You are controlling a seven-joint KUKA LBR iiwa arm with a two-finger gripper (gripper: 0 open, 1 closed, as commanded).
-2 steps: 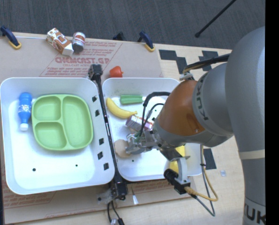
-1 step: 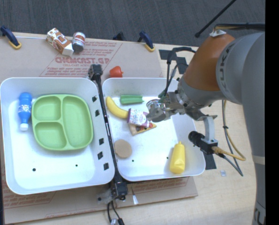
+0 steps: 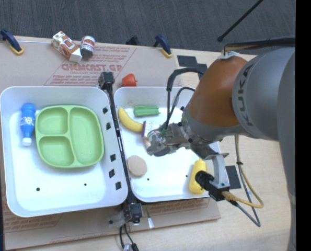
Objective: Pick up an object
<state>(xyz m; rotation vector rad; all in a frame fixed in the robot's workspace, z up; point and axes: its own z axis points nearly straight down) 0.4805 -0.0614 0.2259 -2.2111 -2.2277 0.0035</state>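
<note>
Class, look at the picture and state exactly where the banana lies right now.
The banana lies in the right bin, near its left wall, just below and left of the green block and above the beige round object.

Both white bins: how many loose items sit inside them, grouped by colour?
Green: 2, the divided plastic plate and the small green block.
Yellow: 2, the toy banana and the yellow piece by the right rim.
Blue: 1, the bottle.
Tan: 1, the round lump.
Total: 6.

one fixed camera | above bench (image 3: 160, 56) — slanted down | both bins (image 3: 9, 140) framed
</note>
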